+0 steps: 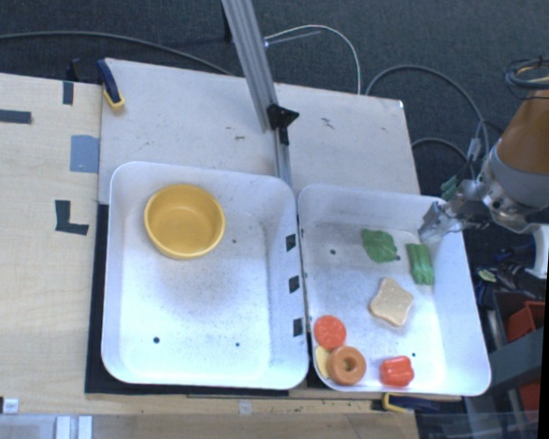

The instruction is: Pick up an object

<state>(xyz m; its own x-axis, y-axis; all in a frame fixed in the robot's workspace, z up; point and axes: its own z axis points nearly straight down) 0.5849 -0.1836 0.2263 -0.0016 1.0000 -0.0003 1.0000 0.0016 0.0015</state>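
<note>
The arm point(529, 138) is cut off by the right edge, its gripper point(436, 221) too blurred to read.

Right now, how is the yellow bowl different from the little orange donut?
The yellow bowl is much bigger than the orange donut. The bowl is a deep cup shape, open at the top; the donut is a flat ring with a hole through its middle. The bowl sits in the left bin, while the donut lies in the right bin near its front edge, close beside other toy foods. Both are round.
</note>
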